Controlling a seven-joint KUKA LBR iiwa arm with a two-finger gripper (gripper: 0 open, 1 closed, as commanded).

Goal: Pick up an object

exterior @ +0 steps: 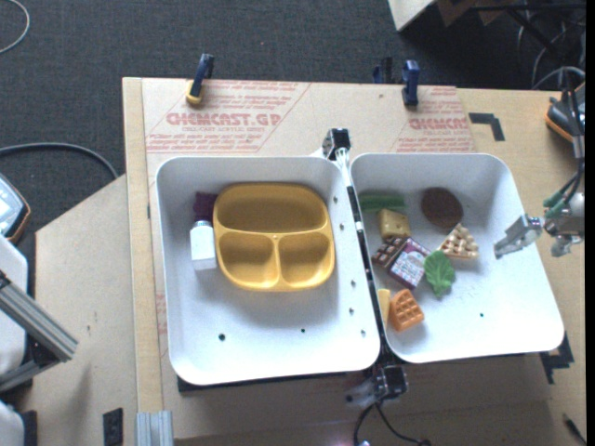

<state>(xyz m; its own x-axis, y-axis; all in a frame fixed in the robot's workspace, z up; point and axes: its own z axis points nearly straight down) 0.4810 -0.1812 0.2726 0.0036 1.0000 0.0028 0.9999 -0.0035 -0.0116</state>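
Toy food pieces lie scattered in the right bin [521, 323], just right of the yellow divided tray [272, 235] that fills the left bin [186, 342]: a waffle [405, 310], a green leaf [439, 273], a brown patty [441, 206]. Right of the tray again, at the right bin's far rim, the end effector [521, 234] hangs with nothing visibly held; its finger spread cannot be told.

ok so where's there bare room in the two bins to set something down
Left bin: the front strip below the yellow tray is bare. Right bin: the front-right floor, right of the orange waffle and green leaf, is bare. It is crowded along the right bin's left side, where the food pieces cluster.
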